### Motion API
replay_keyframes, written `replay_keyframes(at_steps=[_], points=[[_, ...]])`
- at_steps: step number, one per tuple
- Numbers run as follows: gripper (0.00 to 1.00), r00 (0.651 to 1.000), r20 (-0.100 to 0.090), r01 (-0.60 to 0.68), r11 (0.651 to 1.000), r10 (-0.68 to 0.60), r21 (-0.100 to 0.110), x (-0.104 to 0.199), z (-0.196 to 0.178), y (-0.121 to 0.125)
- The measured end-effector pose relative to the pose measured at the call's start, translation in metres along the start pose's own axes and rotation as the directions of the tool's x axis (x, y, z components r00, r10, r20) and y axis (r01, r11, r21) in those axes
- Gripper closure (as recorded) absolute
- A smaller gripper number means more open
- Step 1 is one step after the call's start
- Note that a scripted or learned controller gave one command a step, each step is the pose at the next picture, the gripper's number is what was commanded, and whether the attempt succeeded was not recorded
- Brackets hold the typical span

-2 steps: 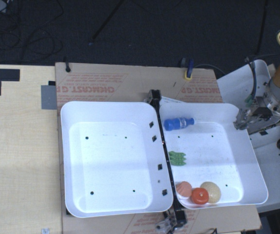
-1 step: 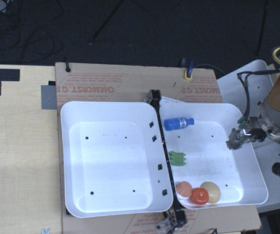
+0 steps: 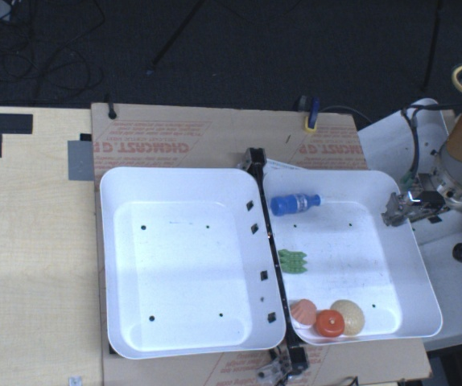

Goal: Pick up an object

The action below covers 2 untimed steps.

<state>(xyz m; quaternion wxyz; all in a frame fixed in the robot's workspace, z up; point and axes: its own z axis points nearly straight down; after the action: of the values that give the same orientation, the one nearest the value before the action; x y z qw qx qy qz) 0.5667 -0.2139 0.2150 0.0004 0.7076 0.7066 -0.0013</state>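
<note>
The gripper point(image 3: 398, 209) is hanging over the right bin's point(image 3: 412, 256) right edge, holding nothing. The blue bottle point(image 3: 295, 204) is lying near the top, the green toy point(image 3: 292, 261) in the middle, three round things point(image 3: 327, 318) at the bottom.

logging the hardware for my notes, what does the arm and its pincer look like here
At the right edge, the arm shows an orange-brown band over a pale grey wrist. A dark cable loops beside it. The pincer is small, dark grey metal, blocky, over the right bin's rim.
</note>
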Motion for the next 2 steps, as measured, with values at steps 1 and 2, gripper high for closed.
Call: replay_keyframes(at_steps=[1,2], points=[[1.00,1.000,-0.007,0.000,1.000,0.001,0.009,0.030,0.035,-0.070],[1.00,1.000,0.003,0.002,1.000,-0.002,-0.010,-0.002,-0.059,-0.030]])
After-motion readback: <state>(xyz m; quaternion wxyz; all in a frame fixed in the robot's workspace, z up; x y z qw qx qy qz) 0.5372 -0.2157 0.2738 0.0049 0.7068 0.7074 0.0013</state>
